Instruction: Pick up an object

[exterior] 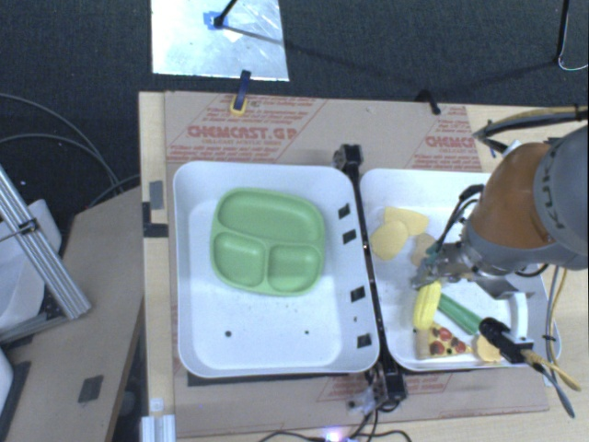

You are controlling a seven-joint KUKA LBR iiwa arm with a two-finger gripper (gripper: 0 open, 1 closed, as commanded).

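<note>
We see the scene evenly and fairly brightly lit from above, with the two white bins (276, 362) close to washed out and little detail on their floors. Glare whitens the shiny sheet (219, 24) beyond the bench's (304, 122) far edge. Shadows are soft and short, the clearest beneath the arm (529, 210) at the right. The picture is slightly soft and grainy throughout, and small items blur together.
</note>
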